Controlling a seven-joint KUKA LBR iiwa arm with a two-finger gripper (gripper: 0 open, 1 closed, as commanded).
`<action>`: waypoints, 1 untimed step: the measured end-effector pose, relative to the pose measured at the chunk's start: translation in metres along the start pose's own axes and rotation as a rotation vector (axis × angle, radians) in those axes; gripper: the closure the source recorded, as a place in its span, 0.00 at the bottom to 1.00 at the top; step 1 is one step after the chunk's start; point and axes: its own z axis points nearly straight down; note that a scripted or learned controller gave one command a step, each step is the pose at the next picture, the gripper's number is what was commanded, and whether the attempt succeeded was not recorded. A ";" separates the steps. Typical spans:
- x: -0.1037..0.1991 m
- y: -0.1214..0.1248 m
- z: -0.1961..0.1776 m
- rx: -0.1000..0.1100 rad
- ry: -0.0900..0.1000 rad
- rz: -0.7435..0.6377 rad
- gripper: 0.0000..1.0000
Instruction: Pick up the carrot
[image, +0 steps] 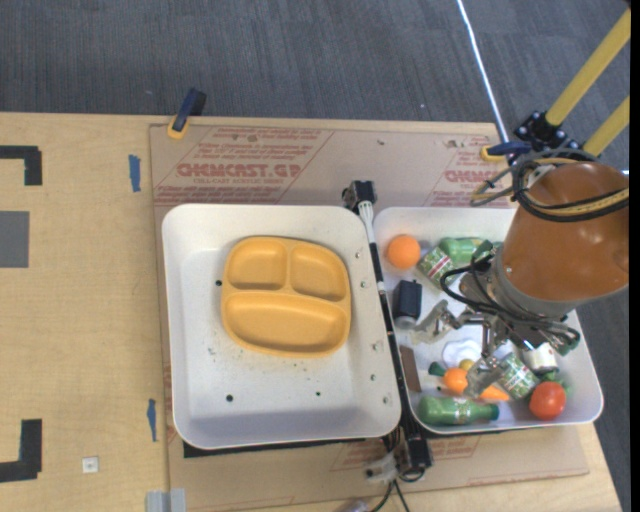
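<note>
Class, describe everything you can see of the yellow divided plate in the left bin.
The yellow plate looks like smooth moulded plastic, with rounded corners. Raised ridges split it into three compartments: two smaller ones at the far side and one long one at the near side. All three hold nothing. It lies flat, slightly turned, on the floor of the left bin, with nothing else touching it.

The gripper (487, 368) hangs low over the right bin's (590, 395) front edge, among toys. A yellow plate (287, 295) sits in the left bin (190, 330).

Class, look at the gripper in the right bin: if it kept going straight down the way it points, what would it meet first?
Probably the carrot, lying just beneath the gripper beside a small orange ball. Depth is hard to judge from this slanted view.
</note>
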 end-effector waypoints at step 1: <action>-0.014 0.010 0.000 -0.001 0.000 -0.277 0.00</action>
